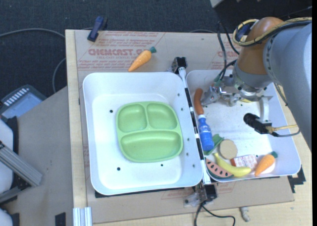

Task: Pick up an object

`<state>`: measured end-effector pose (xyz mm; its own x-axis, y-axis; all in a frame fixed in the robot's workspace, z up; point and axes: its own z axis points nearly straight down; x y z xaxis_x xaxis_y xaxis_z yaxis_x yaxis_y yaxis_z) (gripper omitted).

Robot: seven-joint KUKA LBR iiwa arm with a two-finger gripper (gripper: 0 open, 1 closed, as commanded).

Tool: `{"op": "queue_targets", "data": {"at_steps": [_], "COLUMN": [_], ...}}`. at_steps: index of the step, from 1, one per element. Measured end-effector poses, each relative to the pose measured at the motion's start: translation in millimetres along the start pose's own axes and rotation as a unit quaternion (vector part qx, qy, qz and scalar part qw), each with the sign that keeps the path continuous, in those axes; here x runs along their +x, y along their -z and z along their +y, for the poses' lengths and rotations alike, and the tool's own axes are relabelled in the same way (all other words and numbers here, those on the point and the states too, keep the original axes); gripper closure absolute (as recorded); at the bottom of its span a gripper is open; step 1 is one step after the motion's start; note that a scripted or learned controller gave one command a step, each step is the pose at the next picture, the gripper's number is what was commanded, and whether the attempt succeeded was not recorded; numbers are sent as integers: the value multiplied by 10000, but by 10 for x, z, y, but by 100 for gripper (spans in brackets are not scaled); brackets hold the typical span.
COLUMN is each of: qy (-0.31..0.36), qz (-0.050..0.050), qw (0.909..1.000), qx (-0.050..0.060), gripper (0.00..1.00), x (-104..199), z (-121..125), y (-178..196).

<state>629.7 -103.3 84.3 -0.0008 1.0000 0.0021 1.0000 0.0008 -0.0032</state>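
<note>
Carrot (140,60) on bench past left bin's (99,121) far edge | green tray (148,132) mid left bin | bottle (205,133), banana (233,168), second carrot (265,164) along right bin's (292,155) near-left | gripper (229,93) over far end, finger state unreadable

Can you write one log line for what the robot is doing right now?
arm: over right bin | gripper: near hot dog | holding: nothing seen | carrot: in bin

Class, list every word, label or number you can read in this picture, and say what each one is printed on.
"CHEMCAST", in red, repeated on the brown board under the bins.
Smaller red print on that board: too blurred to read.
Blue bottle label: too small to read.
Red and white packet: print unreadable.
</note>
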Motion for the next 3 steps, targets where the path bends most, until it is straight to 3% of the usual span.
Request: {"op": "queue_targets", "data": {"at_steps": [1,2,3], "qy": [-22,-24,18], "qz": [-2,-16,26], "qw": [9999,10000,10000], "qx": [160,65,-20], "gripper": [0,0,0], "x": [43,-503,-1154], "z": [294,328,-2], "y": [-36,-17,19]}}
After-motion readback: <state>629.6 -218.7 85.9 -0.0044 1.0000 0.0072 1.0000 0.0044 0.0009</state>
